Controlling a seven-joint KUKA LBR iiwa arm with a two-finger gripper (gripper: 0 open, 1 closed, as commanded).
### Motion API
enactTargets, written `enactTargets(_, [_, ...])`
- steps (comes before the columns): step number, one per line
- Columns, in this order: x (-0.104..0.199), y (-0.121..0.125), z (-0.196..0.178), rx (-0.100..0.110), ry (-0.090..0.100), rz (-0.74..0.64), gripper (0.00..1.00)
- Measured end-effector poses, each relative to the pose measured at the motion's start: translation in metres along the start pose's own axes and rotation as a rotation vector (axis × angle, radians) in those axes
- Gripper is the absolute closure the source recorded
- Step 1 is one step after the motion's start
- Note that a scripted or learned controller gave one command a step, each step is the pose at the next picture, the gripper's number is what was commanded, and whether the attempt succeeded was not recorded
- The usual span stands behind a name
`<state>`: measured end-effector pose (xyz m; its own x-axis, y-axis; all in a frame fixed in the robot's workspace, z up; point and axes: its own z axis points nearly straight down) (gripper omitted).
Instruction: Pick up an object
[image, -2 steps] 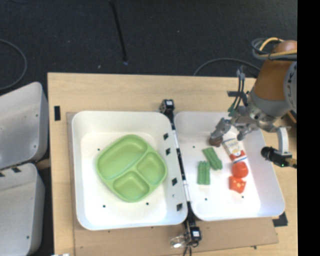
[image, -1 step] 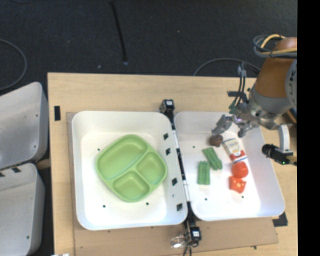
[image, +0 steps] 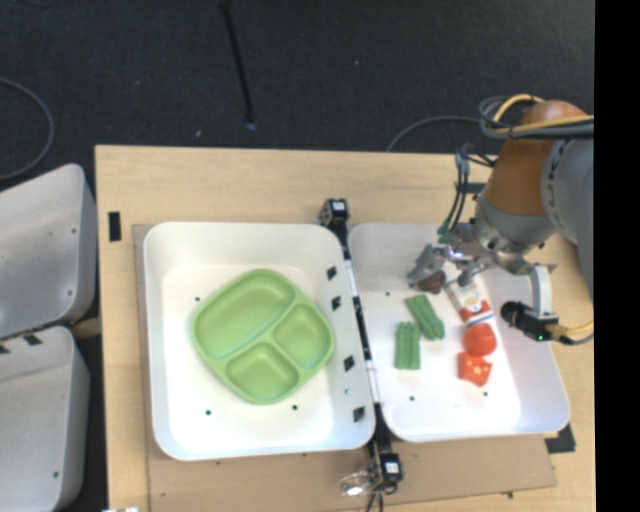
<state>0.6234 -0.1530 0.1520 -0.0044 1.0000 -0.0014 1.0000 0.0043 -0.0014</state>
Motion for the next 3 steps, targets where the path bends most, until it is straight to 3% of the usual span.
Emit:
enactTargets(1, [-0.001, 0.0, 0.052, 0.0, 0.0, 0.004, 0.0])
enactTargets(2, [-0.002, 0.001, 0.038, -0.006, -0.002, 0.005, 1.0])
enactTargets(3, [0.006, -0.001, -0.017, -0.007, 0.0, 0.001, 1.0])
